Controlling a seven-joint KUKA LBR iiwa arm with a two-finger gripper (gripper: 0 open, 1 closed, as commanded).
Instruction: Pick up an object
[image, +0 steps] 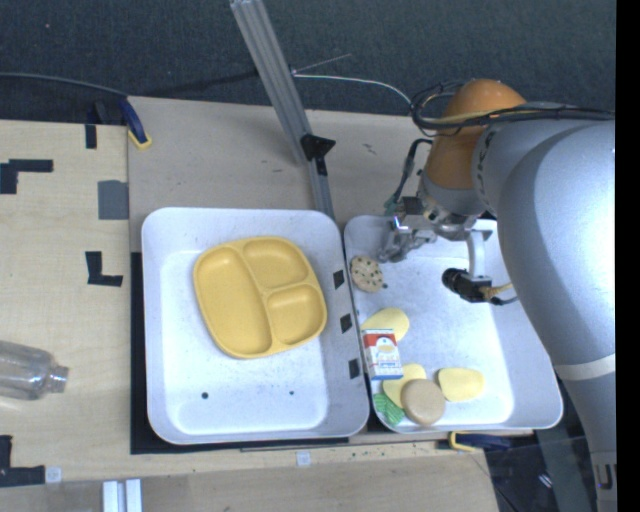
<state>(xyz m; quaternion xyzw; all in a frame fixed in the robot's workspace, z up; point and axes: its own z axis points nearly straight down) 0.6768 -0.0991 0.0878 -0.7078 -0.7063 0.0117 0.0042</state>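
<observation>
While hovering just beside the cookie (367, 273) in the right bin (520, 350), gripper (398, 245) state impossible to tell; probably light, brittle, best pinched gently across its edges.

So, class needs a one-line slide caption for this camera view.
Gripper above a cookie in the right bin; yellow divided plate in the left bin.

One fixed overhead camera looks slantwise down on both bins (160, 330).
</observation>
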